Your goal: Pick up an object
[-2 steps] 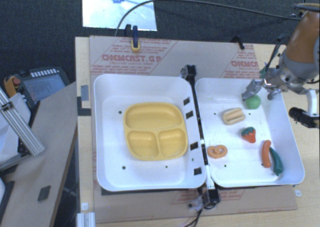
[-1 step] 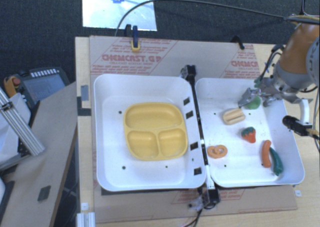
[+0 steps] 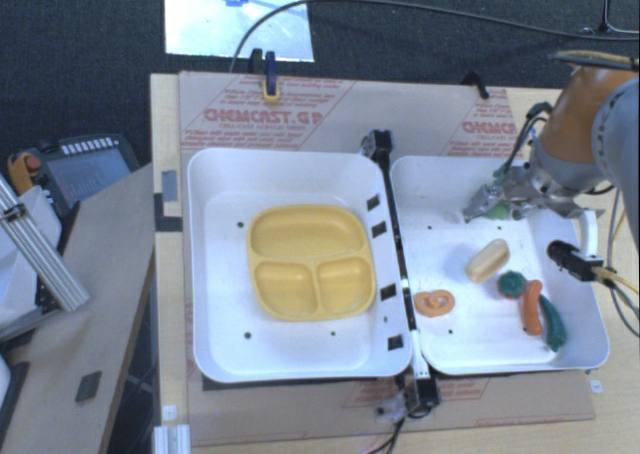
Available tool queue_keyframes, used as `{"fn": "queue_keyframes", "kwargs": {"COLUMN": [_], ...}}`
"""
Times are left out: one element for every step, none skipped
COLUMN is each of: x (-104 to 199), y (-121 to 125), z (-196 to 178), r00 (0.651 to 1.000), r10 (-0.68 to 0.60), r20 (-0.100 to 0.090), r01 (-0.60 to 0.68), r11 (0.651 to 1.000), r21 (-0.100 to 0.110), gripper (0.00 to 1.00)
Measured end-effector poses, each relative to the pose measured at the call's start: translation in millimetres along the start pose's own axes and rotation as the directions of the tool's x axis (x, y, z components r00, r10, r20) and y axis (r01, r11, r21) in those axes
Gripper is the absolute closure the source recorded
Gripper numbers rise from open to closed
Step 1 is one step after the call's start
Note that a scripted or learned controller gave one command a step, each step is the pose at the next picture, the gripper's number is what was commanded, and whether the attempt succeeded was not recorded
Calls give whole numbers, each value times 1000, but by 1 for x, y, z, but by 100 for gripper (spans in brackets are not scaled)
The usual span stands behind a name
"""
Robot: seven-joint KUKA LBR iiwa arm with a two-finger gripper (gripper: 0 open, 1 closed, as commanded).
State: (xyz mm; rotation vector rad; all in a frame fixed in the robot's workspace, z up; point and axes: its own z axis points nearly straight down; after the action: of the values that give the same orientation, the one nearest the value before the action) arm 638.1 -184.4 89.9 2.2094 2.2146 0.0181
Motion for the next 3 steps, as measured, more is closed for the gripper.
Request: {"fn": "queue_keyframes", "kwargs": {"x": [-1, -4, 2], "y": [-3, 4, 15], "z": [-7, -53, -104], "r00": [1000, 1000, 1000], "r10": [-1, -1, -4], "r20": [1, 1, 1], "r01": [0, 1, 4], "r11": [1000, 1000, 1000], "r21": [11, 11, 10], "gripper": [100, 100, 100]}}
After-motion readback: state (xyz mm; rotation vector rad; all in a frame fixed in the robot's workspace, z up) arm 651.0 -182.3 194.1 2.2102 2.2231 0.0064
